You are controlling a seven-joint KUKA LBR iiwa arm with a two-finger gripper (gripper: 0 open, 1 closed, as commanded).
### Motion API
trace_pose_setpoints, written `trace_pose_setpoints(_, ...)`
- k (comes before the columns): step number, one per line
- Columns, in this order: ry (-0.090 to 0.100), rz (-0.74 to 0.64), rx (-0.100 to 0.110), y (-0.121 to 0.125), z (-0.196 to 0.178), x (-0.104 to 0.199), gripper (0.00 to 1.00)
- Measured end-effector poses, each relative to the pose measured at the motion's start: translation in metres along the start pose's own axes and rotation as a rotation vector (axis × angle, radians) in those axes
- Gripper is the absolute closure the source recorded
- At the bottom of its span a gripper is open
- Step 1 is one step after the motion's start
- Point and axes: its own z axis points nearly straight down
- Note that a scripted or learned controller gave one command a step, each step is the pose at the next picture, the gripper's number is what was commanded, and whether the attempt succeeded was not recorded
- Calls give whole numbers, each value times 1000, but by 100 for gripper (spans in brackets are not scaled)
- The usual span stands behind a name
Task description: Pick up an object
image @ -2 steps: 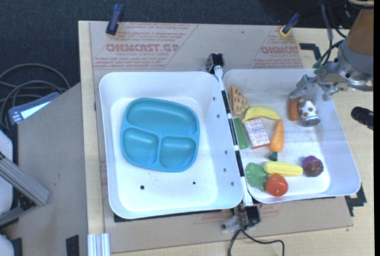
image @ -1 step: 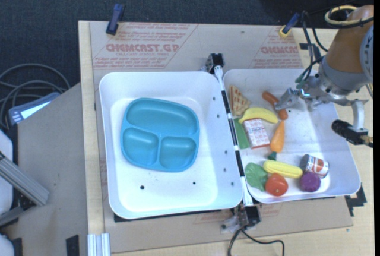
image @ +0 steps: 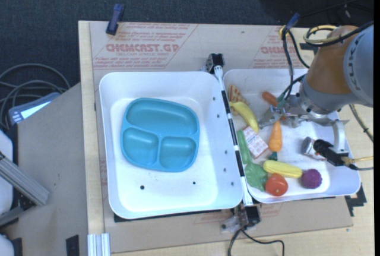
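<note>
You see two shallow white plastic bins: the left bin (image: 113,130) holds one blue three-compartment plastic tray (image: 160,133), and the right bin (image: 332,186) holds the toy food. Count two yellow toy bananas, one (image: 244,115) at 10 o'clock in the right bin and one (image: 282,168) at 6 o'clock. Count one orange toy carrot (image: 275,136) near the bin's centre, one red toy tomato (image: 276,185) and one purple round toy fruit (image: 311,178) along the 6 o'clock edge, one green toy vegetable (image: 254,173) at 7 o'clock, and one small white-and-red packet (image: 256,144) at 8 o'clock. The brown sheet (image: 148,47) under the bins reads "CHEMCAST GP" in red. The two-finger gripper (image: 284,112) sits just above the carrot's top end, at 12 o'clock from it. You cannot tell its opening; nothing is visibly held.
</note>
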Motion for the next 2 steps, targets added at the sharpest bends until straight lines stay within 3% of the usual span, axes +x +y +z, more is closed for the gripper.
trace_pose_setpoints(1,-1,2,0,-54,0,35,0)
trace_pose_setpoints(2,-2,2,-2,-53,-10,36,100)
